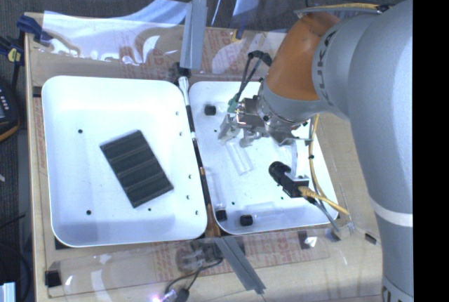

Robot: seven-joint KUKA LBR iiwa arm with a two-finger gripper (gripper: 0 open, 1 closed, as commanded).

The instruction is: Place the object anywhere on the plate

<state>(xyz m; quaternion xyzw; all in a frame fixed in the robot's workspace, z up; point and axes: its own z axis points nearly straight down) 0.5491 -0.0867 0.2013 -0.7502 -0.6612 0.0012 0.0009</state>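
Two white bins share the tabletop [42, 55]: the ridged dark plate [137, 168] lies in the left bin [63, 93], so before you cross from the right bin [228, 220], confirm the hand [240, 126], whose grip I cannot tell, really holds the clear object [242, 159] beneath it.

Dark ribbed plate [137, 168] in left bin [63, 100], end effector [238, 126] over right bin [224, 185], grip unclear

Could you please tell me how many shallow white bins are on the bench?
2. The left shallow white bin holds a dark ribbed rectangular plate; the right shallow white bin sits beside it, under the grey arm.
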